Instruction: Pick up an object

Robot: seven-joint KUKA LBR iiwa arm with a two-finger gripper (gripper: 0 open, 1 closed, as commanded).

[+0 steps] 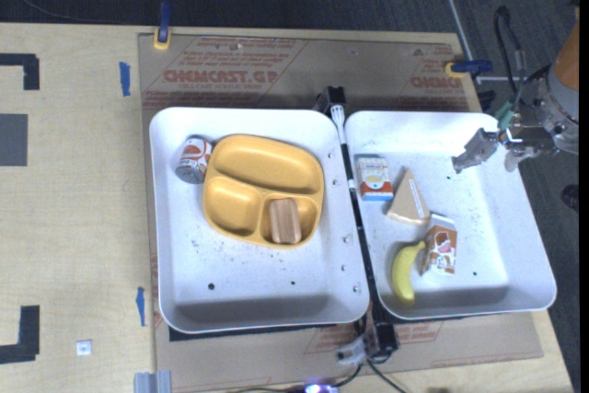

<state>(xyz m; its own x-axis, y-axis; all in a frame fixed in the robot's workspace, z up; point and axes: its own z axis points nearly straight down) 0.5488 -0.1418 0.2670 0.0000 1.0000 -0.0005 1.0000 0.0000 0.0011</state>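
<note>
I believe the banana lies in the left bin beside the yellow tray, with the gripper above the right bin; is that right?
Not quite: the camera view shows the banana in the right bin, not beside the yellow tray in the left bin. The gripper is indeed above the right bin.

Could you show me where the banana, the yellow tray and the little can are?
banana (403, 272), camera view, middle of its peel.
yellow tray (262, 163), camera view, bare upper compartment.
can (192, 159), camera view, its side.

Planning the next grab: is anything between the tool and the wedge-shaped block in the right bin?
Nothing visible. The tool hangs over bare floor of the right bin; the wedge-shaped block lies apart, open from that side.
</note>
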